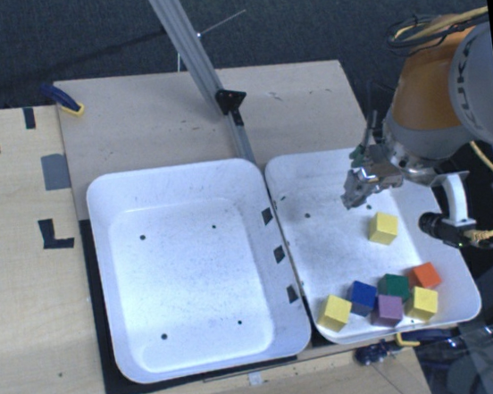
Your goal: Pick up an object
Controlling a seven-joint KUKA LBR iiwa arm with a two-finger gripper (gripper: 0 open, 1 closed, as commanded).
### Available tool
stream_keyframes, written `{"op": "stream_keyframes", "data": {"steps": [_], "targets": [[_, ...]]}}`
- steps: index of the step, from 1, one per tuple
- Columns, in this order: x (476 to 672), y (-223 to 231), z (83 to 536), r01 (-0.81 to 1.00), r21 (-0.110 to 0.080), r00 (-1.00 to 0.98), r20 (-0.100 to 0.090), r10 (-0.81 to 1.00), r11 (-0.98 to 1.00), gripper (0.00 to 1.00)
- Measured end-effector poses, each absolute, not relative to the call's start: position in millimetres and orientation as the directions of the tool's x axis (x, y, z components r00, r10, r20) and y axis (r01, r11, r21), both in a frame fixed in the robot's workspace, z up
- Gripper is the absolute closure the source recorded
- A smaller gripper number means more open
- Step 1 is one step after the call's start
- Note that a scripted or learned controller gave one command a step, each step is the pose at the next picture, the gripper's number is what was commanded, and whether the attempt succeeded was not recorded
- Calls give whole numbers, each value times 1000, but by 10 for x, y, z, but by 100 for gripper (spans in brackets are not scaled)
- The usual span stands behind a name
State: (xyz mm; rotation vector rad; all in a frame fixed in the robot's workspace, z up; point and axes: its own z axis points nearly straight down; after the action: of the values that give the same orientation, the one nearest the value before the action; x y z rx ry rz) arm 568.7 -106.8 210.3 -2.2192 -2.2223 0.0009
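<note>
Seven small blocks (381, 295) in right bin (317, 182), left bin (173, 183), fingers (360, 187) state unclear

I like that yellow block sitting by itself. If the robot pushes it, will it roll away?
Probably not. The yellow block looks like a cube with flat faces, so it should slide. It seems stiff and small, likely light. Nothing touches it, so the pincer could nudge it freely.

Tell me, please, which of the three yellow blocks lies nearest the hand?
The lone yellow block just below the hand; the other two yellow blocks sit in the cluster along the right bin's near edge.
</note>
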Motion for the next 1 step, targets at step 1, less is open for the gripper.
{"op": "stream_keyframes", "data": {"steps": [1], "targets": [[5576, -569, 2035, 1000, -3, -6, 1, 1000, 6, 100]]}}
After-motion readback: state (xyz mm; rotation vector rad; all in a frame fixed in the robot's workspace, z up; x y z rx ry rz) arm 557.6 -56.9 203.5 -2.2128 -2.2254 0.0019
